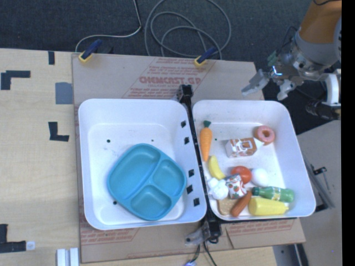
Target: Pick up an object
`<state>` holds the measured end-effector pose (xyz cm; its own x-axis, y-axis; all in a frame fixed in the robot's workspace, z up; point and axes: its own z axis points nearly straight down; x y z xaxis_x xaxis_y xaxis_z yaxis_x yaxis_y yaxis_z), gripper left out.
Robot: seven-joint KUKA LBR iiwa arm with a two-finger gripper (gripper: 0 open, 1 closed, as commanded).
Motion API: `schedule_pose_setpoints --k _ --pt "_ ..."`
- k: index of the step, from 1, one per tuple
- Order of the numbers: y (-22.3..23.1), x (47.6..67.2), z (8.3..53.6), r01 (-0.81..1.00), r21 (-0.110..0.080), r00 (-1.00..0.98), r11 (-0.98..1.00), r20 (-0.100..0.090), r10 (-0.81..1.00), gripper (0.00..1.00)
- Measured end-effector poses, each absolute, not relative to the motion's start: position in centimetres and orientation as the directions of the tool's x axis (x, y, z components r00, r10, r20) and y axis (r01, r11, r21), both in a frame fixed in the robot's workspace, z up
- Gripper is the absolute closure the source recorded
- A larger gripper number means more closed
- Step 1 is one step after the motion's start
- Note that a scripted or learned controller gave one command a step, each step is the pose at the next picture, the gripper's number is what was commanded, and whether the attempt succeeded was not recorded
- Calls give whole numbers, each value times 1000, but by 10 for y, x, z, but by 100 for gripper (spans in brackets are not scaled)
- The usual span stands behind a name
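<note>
My gripper [268, 87] hangs above the back edge of the right bin [288, 115], beyond its far rim, open with nothing between its fingers. The right bin holds toy food: a carrot [206, 141], a pink donut [264, 134], a small carton [242, 146], a banana [216, 168], a tomato [241, 173], a white egg [259, 177], a green bottle [275, 193], a yellow piece [268, 206] and a sausage [241, 205]. All of them lie well in front of the gripper.
A blue divided plate [147, 180] lies in the left bin [89, 121]. Black clips [185, 95] join the two bins along their shared wall. Cables [188, 21] loop on the dark floor behind the cardboard sheet [161, 76].
</note>
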<state>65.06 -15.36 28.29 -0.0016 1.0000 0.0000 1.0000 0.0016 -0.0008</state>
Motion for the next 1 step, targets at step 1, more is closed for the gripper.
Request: schedule_pose_setpoints --k 1 --pt "-128 667 170 1000 -9 -3 3 1 1000 0"
